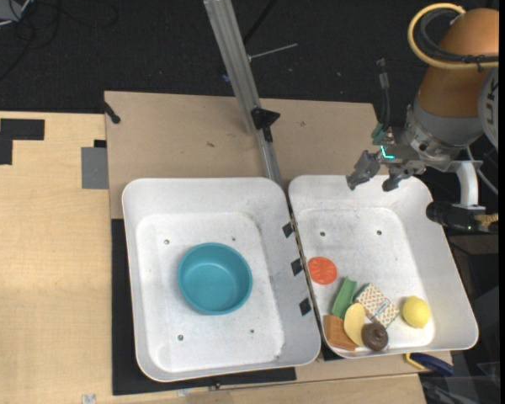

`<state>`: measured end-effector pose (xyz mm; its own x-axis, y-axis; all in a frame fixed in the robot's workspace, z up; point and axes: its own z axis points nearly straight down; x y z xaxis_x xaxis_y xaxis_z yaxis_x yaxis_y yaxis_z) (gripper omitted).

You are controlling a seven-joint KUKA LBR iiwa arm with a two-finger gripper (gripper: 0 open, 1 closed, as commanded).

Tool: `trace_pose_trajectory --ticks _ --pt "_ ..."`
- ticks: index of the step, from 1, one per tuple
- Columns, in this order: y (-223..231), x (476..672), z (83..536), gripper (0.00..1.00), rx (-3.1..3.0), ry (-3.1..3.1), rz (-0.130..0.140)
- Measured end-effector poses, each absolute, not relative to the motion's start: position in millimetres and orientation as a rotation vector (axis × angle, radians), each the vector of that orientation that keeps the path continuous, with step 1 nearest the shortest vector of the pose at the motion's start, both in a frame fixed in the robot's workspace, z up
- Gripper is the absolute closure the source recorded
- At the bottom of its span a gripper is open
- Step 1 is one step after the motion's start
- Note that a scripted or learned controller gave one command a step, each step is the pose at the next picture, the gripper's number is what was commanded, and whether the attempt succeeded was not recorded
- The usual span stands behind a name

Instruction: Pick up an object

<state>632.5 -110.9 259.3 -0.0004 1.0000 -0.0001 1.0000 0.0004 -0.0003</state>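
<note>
My gripper (375,175) hangs above the far edge of the right bin (366,209), its two dark fingers spread apart and nothing between them. Well below it, in the bin's near part, lie a round orange-red disc (322,270), a green block (344,296), a checkered block (377,304), a yellow lemon-like ball (416,311), a dark brown doughnut (374,337), a yellow piece (354,317) and an orange-brown piece (338,333). These things crowd the near right corner.
The left bin (151,217) holds a teal bowl (215,278). A slanted metal rail (240,66) stands behind the bins, reaching down to the seam between them. The arm's orange band (454,57) is at the upper right. Dark clips (296,266) sit on the divider.
</note>
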Motion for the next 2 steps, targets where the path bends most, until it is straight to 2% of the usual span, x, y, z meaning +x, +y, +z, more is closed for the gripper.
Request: trace_pose_trajectory --ticks 1,2 --pt "-110.9 632.5 259.2 0.0 -2.221 -2.222 0.001" --pt "-116.7 626.6 212.9 0.0 -2.219 -2.219 0.005"
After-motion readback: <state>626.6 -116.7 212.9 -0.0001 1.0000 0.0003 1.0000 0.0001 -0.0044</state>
